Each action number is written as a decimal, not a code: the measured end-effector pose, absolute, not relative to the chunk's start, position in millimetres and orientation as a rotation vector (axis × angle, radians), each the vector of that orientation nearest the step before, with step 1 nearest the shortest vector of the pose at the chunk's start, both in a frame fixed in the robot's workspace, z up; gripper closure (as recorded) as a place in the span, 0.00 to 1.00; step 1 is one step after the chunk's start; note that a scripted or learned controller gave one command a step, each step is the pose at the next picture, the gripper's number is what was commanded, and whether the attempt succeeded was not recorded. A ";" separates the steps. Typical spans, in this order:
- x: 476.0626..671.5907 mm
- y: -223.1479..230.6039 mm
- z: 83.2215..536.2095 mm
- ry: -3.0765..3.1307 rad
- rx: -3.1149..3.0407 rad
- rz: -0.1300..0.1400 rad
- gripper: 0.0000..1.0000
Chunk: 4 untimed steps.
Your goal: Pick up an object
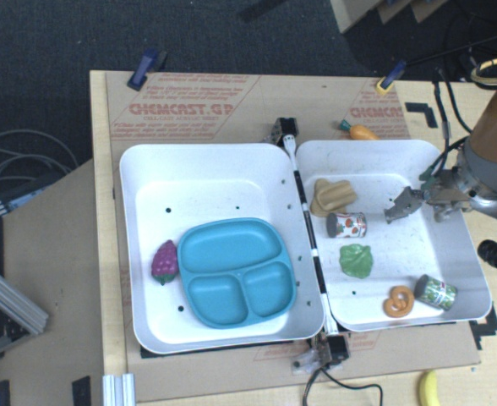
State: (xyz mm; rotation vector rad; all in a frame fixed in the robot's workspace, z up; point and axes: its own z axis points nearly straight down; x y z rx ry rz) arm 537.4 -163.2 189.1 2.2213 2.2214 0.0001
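Tool (pixel 409 205) sits over the right bin (pixel 460 252), toward its far right part, with the arm coming in from the right. One dark finger shows, pointing left and slightly near; whether the tool is open or closed cannot be told from this view. Nothing is seen between its fingers.

Candidates all lie left of or nearer than the tool:
- small can with red and white label (pixel 347 225), lying on its side, long axis roughly left-right, just left of the tool and a little nearer. Closest item.
- tan bread piece (pixel 333 195), further left against the bin's left wall, at about the tool's own depth.
- green leafy item (pixel 356 260), nearer and left.
- pretzel (pixel 398 302) and green can (pixel 435 292), at the near edge, the two almost touching; green can lies tilted.

Left bin (pixel 147 227) holds a blue divided plate (pixel 232 269) and a purple grape bunch (pixel 165 261) just beside its left edge; well apart from the tool.

Judgement: shortest move is a short shift left and slightly near to the labelled can. With its long axis left-right, fingers should close across it in the near-far direction.
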 end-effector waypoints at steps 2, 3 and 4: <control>478.4 -110.6 84.1 2.222 2.224 -0.001 0.00; 478.6 -110.4 93.9 2.220 2.224 0.000 1.00; 571.2 -36.1 185.4 2.222 2.219 0.005 1.00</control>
